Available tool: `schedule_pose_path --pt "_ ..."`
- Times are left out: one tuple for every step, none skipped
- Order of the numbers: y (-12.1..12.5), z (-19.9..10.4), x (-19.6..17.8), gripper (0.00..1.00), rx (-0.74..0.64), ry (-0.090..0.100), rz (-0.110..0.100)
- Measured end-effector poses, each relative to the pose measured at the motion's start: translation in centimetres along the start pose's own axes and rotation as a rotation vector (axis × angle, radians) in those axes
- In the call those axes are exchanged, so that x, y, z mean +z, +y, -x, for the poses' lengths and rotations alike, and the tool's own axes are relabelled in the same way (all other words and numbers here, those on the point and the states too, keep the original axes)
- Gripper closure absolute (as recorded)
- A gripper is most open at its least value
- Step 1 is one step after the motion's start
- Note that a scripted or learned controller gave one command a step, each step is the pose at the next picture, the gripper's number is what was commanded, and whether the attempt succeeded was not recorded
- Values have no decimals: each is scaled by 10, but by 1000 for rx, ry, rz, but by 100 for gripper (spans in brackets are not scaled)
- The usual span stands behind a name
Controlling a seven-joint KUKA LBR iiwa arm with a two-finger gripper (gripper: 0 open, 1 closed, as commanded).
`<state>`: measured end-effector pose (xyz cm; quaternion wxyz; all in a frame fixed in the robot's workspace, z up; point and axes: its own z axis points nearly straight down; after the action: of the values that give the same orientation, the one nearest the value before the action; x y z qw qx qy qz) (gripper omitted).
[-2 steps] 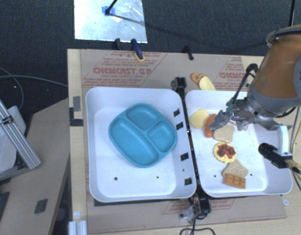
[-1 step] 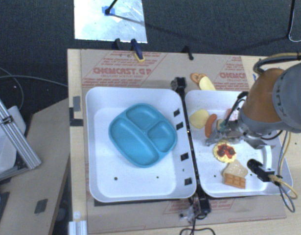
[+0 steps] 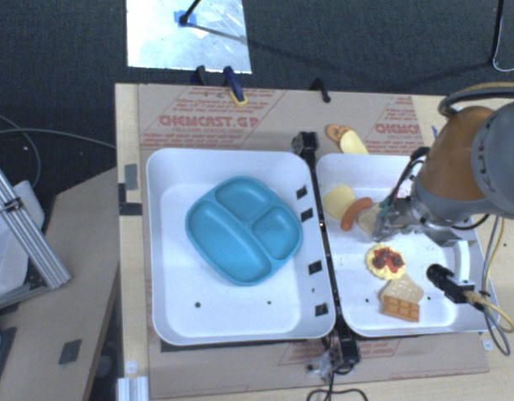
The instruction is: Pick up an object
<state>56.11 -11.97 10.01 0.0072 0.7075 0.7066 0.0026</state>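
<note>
the big grey and orange arm [image 3: 470, 170] reaches in over the right bin [image 3: 357, 320] and bends down toward its middle. the left bin [image 3: 173, 316] sits touching the right bin and holds a blue plate [image 3: 242, 229] with three parts. in the right bin, the gripper [image 3: 389, 221] points down just above a pale toy food piece [image 3: 369, 221]; how wide it is open, i cannot tell. a yellow block [image 3: 338, 200] and a toy hot dog [image 3: 355, 212] lie beside the gripper, toward the left bin. a small toy pizza [image 3: 385, 261] and a toy waffle [image 3: 400, 297] lie nearer the right bin's front edge.
</note>
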Motion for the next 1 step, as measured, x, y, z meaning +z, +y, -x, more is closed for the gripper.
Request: schedule_pose_path --pt "-34 -49 -134 100 -9 8 1"
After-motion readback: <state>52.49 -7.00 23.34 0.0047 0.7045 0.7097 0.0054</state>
